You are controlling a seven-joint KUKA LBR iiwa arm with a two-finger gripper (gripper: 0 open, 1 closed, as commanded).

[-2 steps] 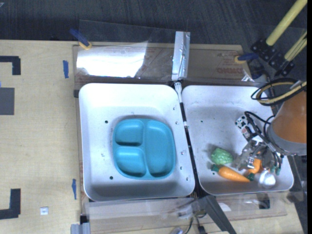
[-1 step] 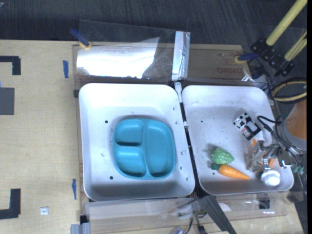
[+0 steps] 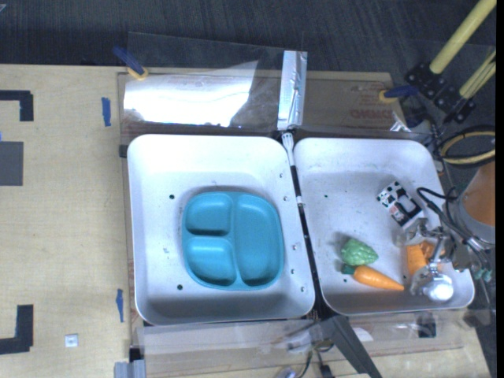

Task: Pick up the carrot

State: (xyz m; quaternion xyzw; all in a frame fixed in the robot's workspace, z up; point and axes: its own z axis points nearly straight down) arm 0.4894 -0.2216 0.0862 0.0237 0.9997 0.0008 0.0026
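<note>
the single camera was fixed above the bench (image 3: 55,211) and looked down at a slant. the seam (image 3: 293,211) where the left bin (image 3: 150,164) met the right bin (image 3: 331,160) ran near the middle of the frame, and both bins showed whole. beyond the seam, toward the top, dark floor (image 3: 236,10) filled the far strip. the left bin sat with bare wood to its left. the arm (image 3: 480,199) came in at the right bin's right rim. the view stood far enough back to take in bench and bins together.
</note>
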